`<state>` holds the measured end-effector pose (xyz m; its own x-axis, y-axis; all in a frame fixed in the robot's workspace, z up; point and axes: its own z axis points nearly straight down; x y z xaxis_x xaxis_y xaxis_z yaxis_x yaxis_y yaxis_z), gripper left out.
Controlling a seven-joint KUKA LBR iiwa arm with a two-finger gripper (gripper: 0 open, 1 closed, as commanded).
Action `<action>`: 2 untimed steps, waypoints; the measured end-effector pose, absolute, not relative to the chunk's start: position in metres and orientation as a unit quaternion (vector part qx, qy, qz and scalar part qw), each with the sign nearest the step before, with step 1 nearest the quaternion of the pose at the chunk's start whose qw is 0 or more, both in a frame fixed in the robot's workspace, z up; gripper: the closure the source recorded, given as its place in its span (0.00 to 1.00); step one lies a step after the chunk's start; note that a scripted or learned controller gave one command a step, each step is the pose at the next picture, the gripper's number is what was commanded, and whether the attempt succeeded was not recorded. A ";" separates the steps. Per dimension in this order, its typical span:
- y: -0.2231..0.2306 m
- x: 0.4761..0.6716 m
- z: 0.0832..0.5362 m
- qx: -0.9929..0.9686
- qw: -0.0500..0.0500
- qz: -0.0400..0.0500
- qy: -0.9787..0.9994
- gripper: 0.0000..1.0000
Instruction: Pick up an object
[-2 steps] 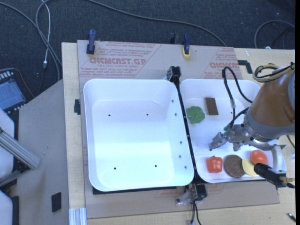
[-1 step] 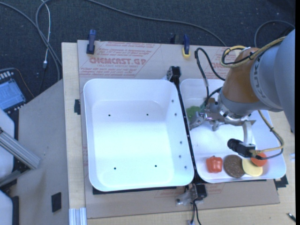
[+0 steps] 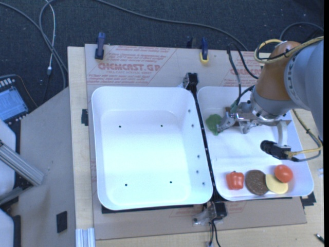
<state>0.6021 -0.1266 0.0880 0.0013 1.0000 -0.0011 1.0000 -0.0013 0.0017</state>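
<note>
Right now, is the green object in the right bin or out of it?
In. The green object lies on the right bin's floor near its left wall, beside the gripper.

Dark carpet floor (image 3: 154, 9) (cables (image 3: 46, 14) strewn) around wooden bench (image 3: 77, 138).

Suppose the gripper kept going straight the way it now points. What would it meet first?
The gripper points toward the view's left, with the green object right at its tip, so probably that first. Beyond lies the right bin's left wall. Depth is unclear from above.
</note>
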 end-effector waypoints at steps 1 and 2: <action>-0.171 0.621 0.088 0.708 0.001 0.000 0.706 0.00; -0.101 0.560 0.098 0.706 -0.001 0.001 0.709 0.00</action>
<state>0.5603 -0.1010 0.0976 -0.0040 1.0000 0.0018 1.0000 0.0040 0.0002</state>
